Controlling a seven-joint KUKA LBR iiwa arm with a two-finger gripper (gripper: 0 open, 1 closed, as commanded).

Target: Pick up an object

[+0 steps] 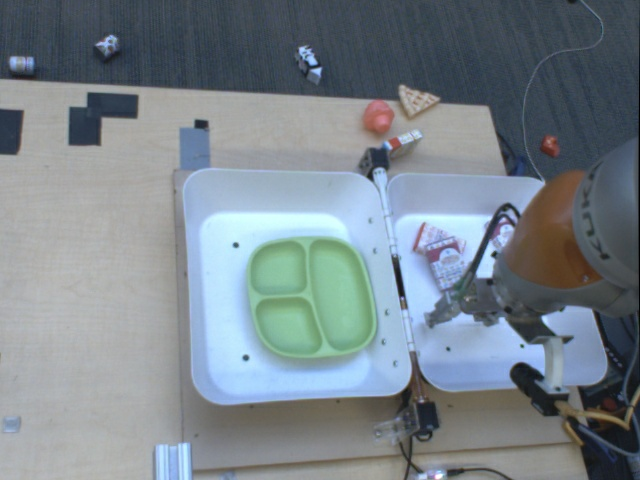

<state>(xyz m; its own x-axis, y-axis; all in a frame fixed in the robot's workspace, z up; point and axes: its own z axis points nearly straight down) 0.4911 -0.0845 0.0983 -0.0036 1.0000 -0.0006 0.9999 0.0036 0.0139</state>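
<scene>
The arm (570, 248), its orange band uppermost, comes in from the right over the right bin (480, 368). The gripper (455, 306) hangs low inside that bin, just below the red-and-white packet (440, 250) and close to the bin's middle. Whether the jaws are spread or pressed together I cannot tell; the wrist hides most of them, and nothing shows pinched there.

The packet is the likeliest thing to pick. It lies flat on the bin floor, above the gripper and a little toward the divider between the bins. A second red-and-white item (503, 232) sits to the packet's right, partly hidden by the arm.

To do this step well, I would judge that the gripper should shift up toward the packet until it is centred over it, turn so the jaws cross the packet's narrow side, then drop straight down. A flat packet gives little to bite, so the fingers need to reach the floor on both sides before closing. Coming down off-centre would likely nudge it away.

The left bin (220, 268), beyond the divider from the packet, holds a green tray (310, 298).
</scene>
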